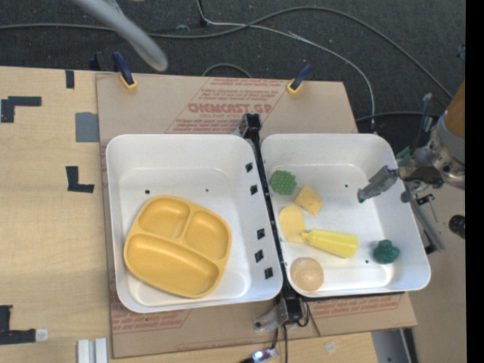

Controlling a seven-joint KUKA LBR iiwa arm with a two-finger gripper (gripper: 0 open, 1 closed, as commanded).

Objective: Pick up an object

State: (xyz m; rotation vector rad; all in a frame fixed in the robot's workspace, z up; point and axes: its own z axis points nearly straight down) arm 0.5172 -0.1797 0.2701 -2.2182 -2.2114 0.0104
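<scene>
Five toys lie loose in the right bin (340, 146); gripper (393, 180) hovers at rim, jaws' state indeterminable.

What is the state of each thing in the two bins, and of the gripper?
yellow divided plate: flat in left bin, nothing on it
green bumpy piece: lying loose, right bin
yellow wedge: loose, right bin
yellow corn: on its side
beige round piece: near front wall
dark green piece: near right wall
gripper: above right bin, holding nothing
</scene>
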